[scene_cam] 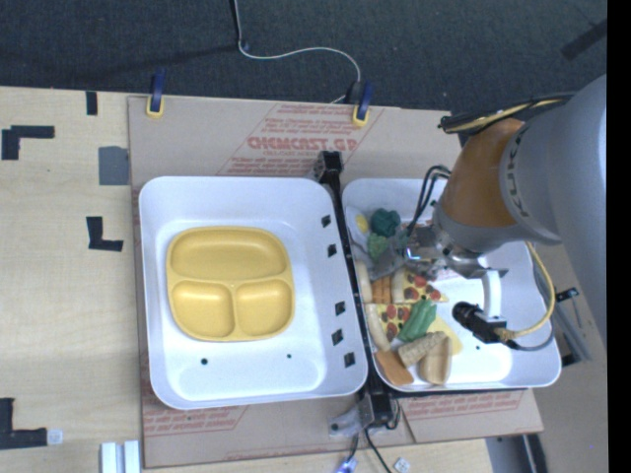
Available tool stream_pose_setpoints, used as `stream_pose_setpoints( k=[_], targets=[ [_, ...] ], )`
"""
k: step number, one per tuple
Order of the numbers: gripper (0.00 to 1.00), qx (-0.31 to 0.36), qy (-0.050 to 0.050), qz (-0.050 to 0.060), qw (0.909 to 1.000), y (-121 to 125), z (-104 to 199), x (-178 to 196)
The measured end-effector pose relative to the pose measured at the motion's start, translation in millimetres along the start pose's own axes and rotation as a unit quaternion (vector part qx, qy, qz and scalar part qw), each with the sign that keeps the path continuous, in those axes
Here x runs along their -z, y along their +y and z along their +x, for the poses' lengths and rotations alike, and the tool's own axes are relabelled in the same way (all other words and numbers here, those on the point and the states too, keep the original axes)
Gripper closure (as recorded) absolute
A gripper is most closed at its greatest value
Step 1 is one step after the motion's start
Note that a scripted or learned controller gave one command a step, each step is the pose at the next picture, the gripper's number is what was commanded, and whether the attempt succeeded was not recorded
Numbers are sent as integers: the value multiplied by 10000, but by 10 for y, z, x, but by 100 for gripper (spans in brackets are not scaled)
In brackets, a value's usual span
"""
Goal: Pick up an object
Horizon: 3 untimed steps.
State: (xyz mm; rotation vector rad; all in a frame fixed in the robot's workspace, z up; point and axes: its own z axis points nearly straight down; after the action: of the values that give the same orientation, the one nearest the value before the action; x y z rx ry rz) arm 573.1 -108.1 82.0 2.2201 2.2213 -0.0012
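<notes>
Arm: I see it (pixel 513 180) reaching in from the right, its orange band over the far half of the right bin (pixel 532 368).

Gripper: I place it (pixel 419 254) low over the left part of the right bin, among the toy food. Open or closed I cannot tell from up here; the wrist hides it.

Hold: I see nothing held by the gripper, so I count nothing as grasped.

Pile: the toy food lies along the left side of the right bin. A dark green piece (pixel 384 222) sits at the far end, a pizza slice (pixel 414 289) just near of the gripper, a green pod (pixel 418 318) touching the slice, and a tan bread piece (pixel 431 355) at the near end.

Likely target: my guess is the dark green piece or the pizza slice, since both lie just beside the gripper. I cannot tell which.

Left bin: it (pixel 158 363) holds a yellow tray (pixel 232 282) with three compartments, well apart from the arm.

Progress: as I judge it, the approach is made, with the gripper down at the pile. The grasp is unconfirmed and the lift is not yet done.

Left to do: close on one piece, raise it off the bin floor, and check it comes up with the gripper.

Risk: the pieces crowd and touch each other, so I expect a pinch could slip or drag a neighbour.
</notes>
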Motion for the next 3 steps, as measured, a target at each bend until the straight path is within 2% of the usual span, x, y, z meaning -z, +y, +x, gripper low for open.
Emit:
stream_pose_setpoints(
  k=[1, 2, 3],
  targets=[
    [0, 15, 8, 6, 10000, 651, 149, 101],
    [0, -27, 36, 204, 9998, 776, 108, 91],
    [0, -47, 29, 266, 9996, 802, 79, 46]
  ],
)
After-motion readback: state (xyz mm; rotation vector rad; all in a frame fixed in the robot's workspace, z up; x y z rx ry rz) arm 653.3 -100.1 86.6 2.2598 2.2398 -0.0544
